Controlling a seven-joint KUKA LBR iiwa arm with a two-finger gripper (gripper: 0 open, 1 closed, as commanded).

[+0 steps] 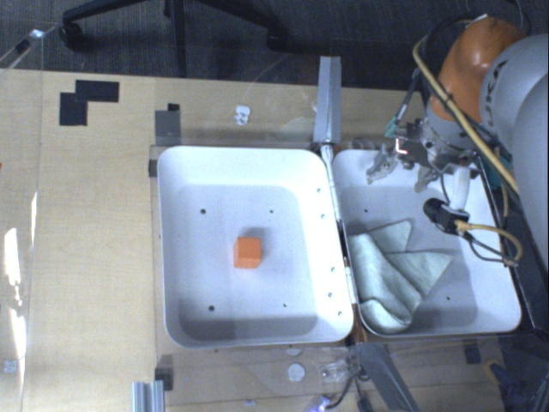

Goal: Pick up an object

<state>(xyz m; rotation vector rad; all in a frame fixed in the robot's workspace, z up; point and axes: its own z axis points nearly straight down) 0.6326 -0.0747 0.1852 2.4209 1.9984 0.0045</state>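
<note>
Orange and small, the cube [248, 252] sits flat near the middle of the left bin [184, 316], well apart from the jaws and across the divider [337, 230] from them. It looks like a stiff, light block with square faces, so a pinch on two opposite flat sides should hold it without crushing or slipping much; its low height means the jaws would need to come right down to the floor of the bin.

The gripper [401, 172] hangs over the far edge of the right bin [497, 312], its two fingers spread apart with nothing between them. Just below the jaws, nearer the camera, a pale grey-green cloth [390, 269] lies crumpled. It is soft and limp, likely to bunch and drape, so a pinch on a raised fold would serve better than on a flat patch.
</note>
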